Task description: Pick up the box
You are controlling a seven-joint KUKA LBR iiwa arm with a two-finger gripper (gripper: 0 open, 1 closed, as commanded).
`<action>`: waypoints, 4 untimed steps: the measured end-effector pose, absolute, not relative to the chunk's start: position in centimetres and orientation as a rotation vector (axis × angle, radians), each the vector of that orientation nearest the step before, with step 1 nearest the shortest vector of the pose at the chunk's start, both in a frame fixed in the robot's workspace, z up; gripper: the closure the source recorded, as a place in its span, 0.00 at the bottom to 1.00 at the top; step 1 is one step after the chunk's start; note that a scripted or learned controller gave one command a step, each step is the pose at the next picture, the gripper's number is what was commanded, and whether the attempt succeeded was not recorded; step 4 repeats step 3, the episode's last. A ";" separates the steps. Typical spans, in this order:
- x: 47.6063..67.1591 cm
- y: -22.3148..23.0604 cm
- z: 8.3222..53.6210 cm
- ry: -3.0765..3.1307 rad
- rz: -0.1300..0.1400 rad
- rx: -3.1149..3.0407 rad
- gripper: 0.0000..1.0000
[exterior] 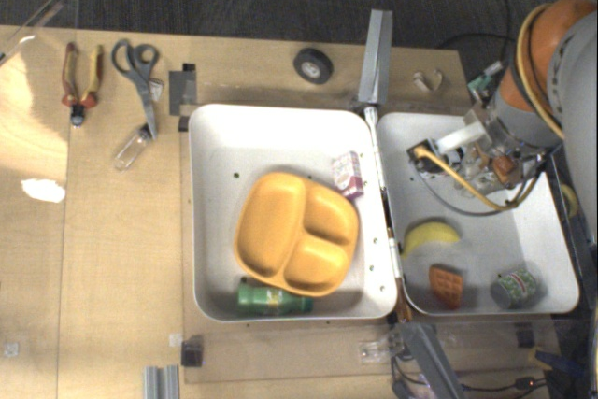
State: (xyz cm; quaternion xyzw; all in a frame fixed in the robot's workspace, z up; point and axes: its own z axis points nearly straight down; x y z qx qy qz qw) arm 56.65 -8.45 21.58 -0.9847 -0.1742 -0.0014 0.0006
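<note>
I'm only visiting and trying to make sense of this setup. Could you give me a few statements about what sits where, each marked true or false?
1. The box lies in the left bin, beside the yellow tray. True.
2. The gripper is over the left bin. False: it is over the right bin, away from the box.
3. A green bottle lies in the left bin, at the tray's near edge. True.
4. The scissors lie in the right bin. False: they lie on the bench, left of both bins.
</note>
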 end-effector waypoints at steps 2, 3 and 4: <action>51.3 -4.3 19.7 -0.345 0.001 -3.121 1.00; 52.2 0.6 19.3 -0.325 -0.002 -3.123 1.00; 52.2 0.6 19.3 -0.325 -0.002 -3.123 1.00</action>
